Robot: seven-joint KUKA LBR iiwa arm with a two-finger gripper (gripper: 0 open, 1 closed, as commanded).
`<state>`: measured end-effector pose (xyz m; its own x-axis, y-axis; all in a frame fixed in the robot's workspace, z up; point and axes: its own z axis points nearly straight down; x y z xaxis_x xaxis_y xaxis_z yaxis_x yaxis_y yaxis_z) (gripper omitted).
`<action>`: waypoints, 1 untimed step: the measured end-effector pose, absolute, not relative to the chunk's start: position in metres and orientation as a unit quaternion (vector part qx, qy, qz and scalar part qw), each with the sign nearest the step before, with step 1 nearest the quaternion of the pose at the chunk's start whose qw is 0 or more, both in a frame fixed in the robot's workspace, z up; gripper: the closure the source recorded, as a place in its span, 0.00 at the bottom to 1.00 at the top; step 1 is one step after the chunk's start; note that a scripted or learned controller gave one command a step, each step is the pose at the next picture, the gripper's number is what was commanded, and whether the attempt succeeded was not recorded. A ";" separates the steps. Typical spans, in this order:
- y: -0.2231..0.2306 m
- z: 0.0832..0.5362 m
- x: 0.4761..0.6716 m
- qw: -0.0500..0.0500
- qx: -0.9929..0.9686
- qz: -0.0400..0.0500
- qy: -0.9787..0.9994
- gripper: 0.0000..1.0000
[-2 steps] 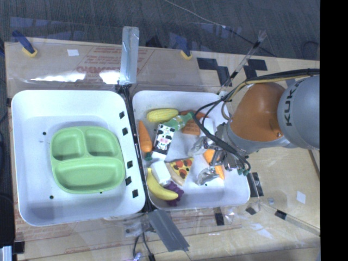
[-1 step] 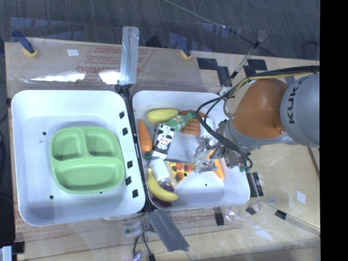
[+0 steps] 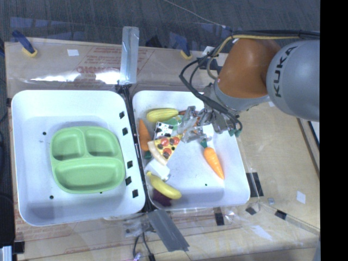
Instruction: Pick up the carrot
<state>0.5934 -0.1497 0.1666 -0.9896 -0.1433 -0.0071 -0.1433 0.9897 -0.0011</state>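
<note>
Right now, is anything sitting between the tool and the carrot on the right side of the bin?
Nothing visible does. The tool hovers just up-left of the carrot, with bare bin floor between them. The pizza slice lies to the left, off that line.

Even overhead light, glare on the plastic sheet, soft shadows, slightly grainy

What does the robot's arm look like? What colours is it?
The arm is big, round and grey, with "KUKA" in dark letters. An orange band sits above the wrist. Black and yellow cables loop beside it, down to a metal gripper.
</note>
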 end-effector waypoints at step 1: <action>-0.152 0.165 0.592 0.001 -0.070 0.000 0.998 0.00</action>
<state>0.5918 -0.1515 0.1647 -0.9901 -0.1403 -0.0027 -0.1402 0.9901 -0.0008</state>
